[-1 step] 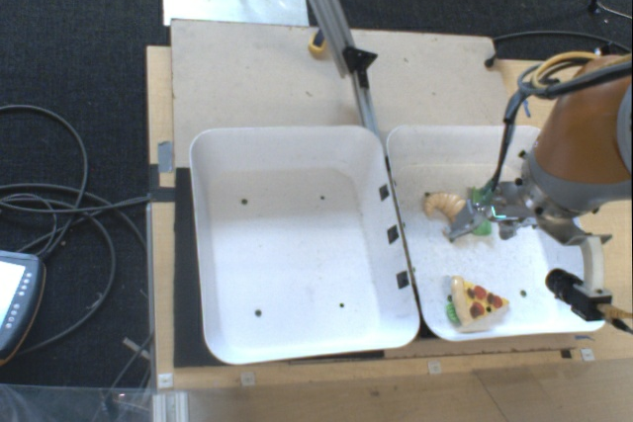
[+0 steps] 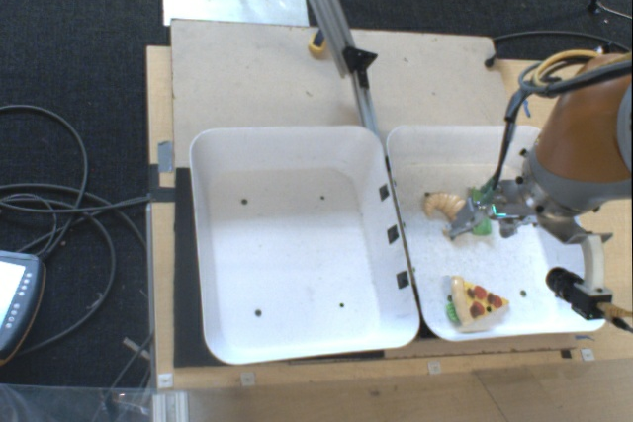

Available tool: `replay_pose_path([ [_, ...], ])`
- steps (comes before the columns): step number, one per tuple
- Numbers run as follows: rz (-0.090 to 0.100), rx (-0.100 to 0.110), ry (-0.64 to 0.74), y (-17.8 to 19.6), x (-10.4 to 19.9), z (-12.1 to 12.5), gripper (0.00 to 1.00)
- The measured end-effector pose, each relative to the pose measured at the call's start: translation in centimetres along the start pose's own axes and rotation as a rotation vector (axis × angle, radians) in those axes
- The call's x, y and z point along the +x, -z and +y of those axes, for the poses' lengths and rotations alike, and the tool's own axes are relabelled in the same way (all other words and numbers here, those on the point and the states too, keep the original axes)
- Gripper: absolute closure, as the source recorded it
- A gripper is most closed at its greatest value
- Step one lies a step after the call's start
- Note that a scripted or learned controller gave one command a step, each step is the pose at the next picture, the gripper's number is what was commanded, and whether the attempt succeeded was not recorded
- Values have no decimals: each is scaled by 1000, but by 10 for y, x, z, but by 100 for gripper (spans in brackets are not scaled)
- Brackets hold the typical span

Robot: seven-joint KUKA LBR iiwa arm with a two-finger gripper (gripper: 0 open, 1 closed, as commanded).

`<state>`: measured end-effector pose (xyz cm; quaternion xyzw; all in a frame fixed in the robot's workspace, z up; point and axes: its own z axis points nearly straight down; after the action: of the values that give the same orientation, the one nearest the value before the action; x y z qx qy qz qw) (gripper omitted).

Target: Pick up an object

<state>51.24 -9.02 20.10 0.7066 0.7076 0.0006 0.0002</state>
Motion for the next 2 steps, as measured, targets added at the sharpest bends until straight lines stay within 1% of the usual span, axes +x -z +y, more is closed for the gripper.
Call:
replay_pose_path([
  [1,1,5,-2,-46,-6,-6,0],
  [2,1,7,-2,-103,-9,-16,0],
])
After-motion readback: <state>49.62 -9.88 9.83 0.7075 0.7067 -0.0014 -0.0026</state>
